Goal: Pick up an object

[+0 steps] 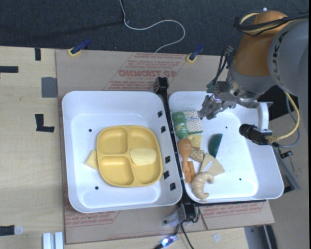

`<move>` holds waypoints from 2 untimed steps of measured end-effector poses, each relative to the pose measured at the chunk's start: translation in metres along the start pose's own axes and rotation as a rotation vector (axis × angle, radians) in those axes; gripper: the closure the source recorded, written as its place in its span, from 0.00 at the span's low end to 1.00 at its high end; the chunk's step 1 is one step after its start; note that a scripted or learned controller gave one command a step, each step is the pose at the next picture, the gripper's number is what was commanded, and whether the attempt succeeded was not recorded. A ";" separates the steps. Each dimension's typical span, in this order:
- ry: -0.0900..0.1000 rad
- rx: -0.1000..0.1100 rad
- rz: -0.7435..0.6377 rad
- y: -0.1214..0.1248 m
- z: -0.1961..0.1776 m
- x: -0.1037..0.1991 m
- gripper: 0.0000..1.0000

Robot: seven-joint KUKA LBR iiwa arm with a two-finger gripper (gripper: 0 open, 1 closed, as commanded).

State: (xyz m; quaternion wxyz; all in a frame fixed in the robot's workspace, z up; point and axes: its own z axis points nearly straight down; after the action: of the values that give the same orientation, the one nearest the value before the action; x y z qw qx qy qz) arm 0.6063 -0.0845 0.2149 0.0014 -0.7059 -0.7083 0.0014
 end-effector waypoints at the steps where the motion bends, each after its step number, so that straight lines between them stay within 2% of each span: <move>1: 0.001 0.000 -0.001 -0.038 -0.009 0.042 1.00; 2: 0.001 -0.002 -0.001 -0.043 -0.018 0.066 1.00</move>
State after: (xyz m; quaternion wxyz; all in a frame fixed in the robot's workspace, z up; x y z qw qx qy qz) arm 0.5634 -0.0184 0.2329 0.0009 -0.7057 -0.7085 0.0003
